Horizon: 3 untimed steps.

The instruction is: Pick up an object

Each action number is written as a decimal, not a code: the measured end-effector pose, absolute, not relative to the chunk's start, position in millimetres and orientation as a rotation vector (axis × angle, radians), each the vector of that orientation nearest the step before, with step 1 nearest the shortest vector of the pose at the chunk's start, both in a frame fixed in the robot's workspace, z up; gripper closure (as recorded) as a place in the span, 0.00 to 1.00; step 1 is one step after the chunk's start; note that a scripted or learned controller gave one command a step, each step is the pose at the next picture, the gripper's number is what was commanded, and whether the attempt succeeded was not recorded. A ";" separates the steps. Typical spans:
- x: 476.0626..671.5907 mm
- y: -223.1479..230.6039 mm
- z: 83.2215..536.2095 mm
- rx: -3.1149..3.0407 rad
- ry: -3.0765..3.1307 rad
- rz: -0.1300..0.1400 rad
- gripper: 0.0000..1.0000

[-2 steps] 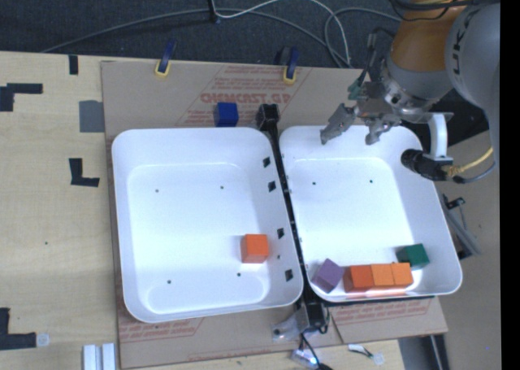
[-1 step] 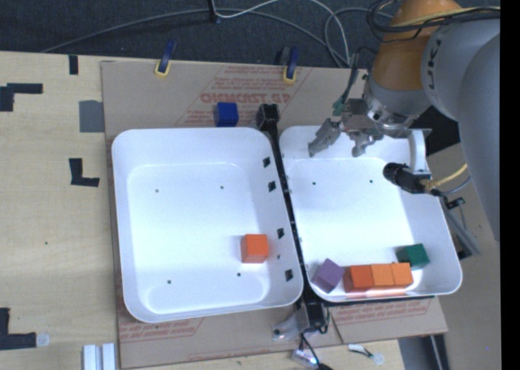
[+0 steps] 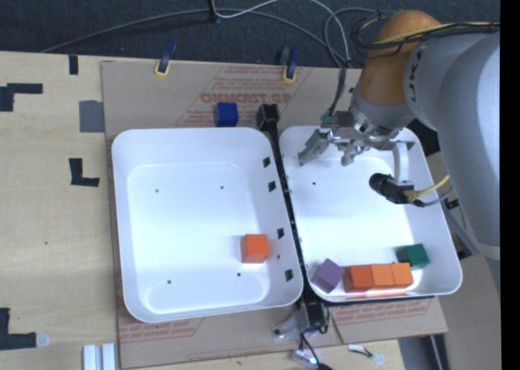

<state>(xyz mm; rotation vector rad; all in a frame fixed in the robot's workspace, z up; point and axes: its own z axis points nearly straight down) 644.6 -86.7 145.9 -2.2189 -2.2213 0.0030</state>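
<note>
Gripper sits over the far end of the right bin, fingers spread apart, nothing between them. Grey arm with orange band comes in from the right and covers the bin's far right corner.

Candidate objects, same camera view:
- purple block, near left corner of the right bin, turned at an angle
- orange bar, just beside the purple block along the near wall; looks like several cubes in a row, can't tell if joined
- green block, touching or nearly touching the bar's right end
- orange cube, alone in the left bin, near side, well apart from the walls

All are well apart from the gripper. A blue cube lies outside the bins on the cardboard.

Handling guess: small rigid blocks, light, flat-sided, not fragile; smooth faces may slip if pinched at a corner. Best target is probably the lone orange cube: free on all sides, take it across two opposite flat faces. The right-bin cluster is crowded against the wall, so fingers have less room.
</note>
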 end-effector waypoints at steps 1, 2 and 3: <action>643.9 -86.2 93.8 -2.219 -2.221 0.003 0.00; 644.6 -86.0 105.7 -2.220 -2.222 0.000 1.00; 643.6 -89.6 147.9 -2.222 -2.223 -0.002 1.00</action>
